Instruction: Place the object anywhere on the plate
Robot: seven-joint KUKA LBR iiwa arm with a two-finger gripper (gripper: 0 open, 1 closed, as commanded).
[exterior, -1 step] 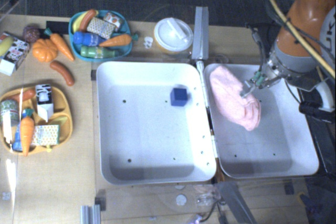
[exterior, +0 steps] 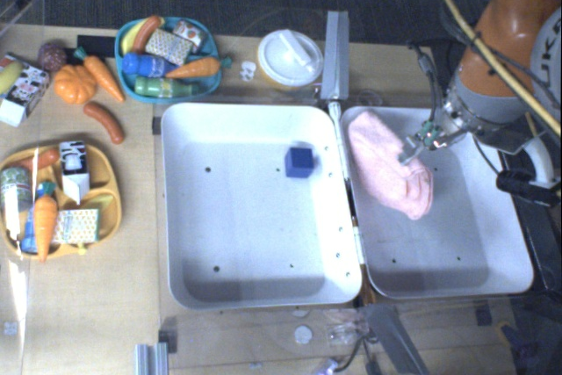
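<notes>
A small blue cube (exterior: pixel 300 161) lies in the left bin (exterior: pixel 219 268), towards its upper right. A crumpled pink cloth (exterior: pixel 389 167) lies in the right bin (exterior: pixel 457 268) along its left side. My gripper (exterior: pixel 414 150) reaches in from the right and hangs low over the cloth's right edge; whether it touches the cloth is unclear. A round white plate with a yellow rim (exterior: pixel 291 58) sits on the bench behind the bins, apart from the gripper.
A blue bowl of toy food (exterior: pixel 167 57) stands at the back left. A yellow tray (exterior: pixel 60 199) with toys sits at the far left. Loose toy vegetables (exterior: pixel 88 83) lie beside them. A metal post (exterior: pixel 333 57) rises between the bins.
</notes>
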